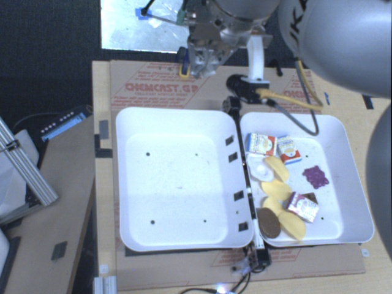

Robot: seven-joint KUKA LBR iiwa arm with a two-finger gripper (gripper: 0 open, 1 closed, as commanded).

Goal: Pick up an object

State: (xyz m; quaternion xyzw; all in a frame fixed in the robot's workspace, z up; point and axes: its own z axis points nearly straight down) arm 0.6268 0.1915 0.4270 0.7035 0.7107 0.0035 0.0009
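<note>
Gripper [197, 63], finger state impossible to tell, hangs beyond the bins' far edge; objects [278, 182] lie well nearer, rightward.

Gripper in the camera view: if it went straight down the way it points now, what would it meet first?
Most likely the cardboard sheet behind the left bin, not a bin: the gripper hangs past the far rims. Its height is unclear.

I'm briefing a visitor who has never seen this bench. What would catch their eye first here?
Probably the big grey arm filling the top right, its pincer hanging above the cardboard behind the bins. Next, the cluster of small items in the right bin: yellow pieces, a purple bunch of grapes and little packets, all crowded toward its left side.
</note>
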